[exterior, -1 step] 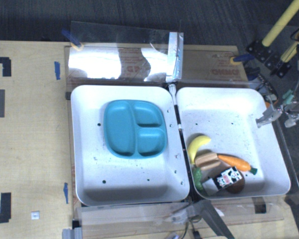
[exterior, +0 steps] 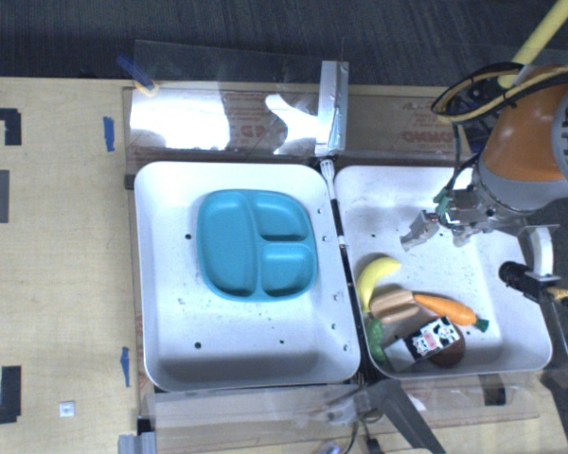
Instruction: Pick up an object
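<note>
The right bin point(exterior: 511, 348) holds a small pile at its front left. In the pile are a yellow banana point(exterior: 377, 273), an orange carrot point(exterior: 445, 307), a tan bread-like block point(exterior: 392, 303), a black-and-white patterned piece point(exterior: 434, 336) on something brown, and a green piece point(exterior: 375, 344). My gripper point(exterior: 442, 232) hangs over the bin's back middle, up and to the right of the banana and apart from the pile. Its fingers point(exterior: 417, 232) are spread open with nothing between them.
A blue divided plate point(exterior: 257, 244) lies in the left bin point(exterior: 170, 348). A raised divider point(exterior: 339, 253) separates the two bins. A clear panel and a metal bracket point(exterior: 330, 107) stand behind them. The arm's cables point(exterior: 473, 88) loop at the back right.
</note>
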Robot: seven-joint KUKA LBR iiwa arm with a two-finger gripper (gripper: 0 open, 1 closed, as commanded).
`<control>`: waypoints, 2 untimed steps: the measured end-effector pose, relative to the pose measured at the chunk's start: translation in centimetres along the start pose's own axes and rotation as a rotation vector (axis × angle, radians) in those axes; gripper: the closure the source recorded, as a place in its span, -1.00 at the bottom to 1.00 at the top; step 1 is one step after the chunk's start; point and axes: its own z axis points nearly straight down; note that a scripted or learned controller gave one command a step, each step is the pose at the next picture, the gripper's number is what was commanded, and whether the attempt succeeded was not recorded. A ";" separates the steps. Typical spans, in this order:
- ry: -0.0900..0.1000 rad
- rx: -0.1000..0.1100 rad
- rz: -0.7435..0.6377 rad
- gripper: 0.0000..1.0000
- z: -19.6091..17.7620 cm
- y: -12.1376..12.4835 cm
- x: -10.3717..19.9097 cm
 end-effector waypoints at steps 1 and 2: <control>-0.003 -0.014 0.085 -1.00 6.9 -7.2 0.2; -0.006 -0.023 0.087 1.00 5.8 -7.0 0.1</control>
